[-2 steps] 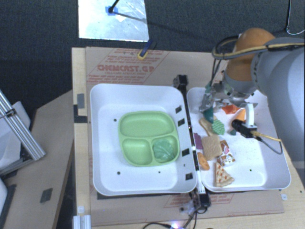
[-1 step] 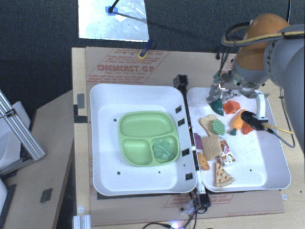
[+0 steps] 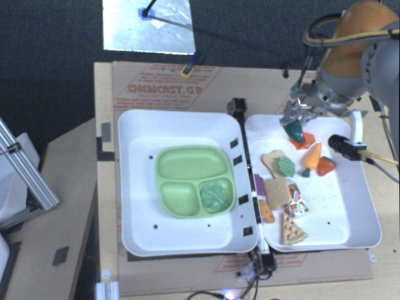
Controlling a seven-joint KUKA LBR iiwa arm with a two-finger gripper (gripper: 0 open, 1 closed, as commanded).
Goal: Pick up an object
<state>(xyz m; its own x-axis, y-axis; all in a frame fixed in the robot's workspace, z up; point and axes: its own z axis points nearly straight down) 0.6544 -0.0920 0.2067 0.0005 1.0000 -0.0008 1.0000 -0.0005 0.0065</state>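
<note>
Gripper (image 3: 294, 127) sits over the teal-and-red toy (image 3: 299, 136), at the right bin's (image 3: 362, 230) far edge; grip state unclear. Toy looks light, hard plastic, slippery; pinch mid-body.

Arm bent down from the right, claw (image 3: 292, 125) seemingly low.

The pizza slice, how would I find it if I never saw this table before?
Look in the right white bin, the one crowded with toy food. Go to its front edge, nearest the camera, below the tan bread slice. The pizza slice is the pointed triangle with red dots.
</note>
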